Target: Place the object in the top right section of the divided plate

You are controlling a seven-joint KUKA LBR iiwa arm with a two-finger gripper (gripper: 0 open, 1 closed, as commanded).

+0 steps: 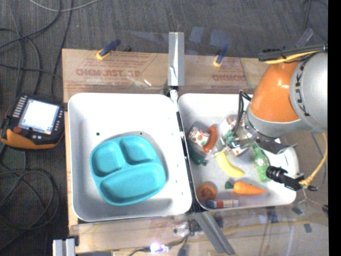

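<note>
Blue divided plate in left bin, hand over right-bin toys

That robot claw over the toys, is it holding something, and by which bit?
It cannot be told: the gripper sits low among the toys in the right bin, its tip hidden in the clutter.

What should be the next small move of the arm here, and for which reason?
Probably a short descent onto one toy. The gripper hangs over the right bin, above the clutter near the banana, with nothing visibly between its fingers, and the blue divided plate in the left bin has nothing in its sections.
</note>
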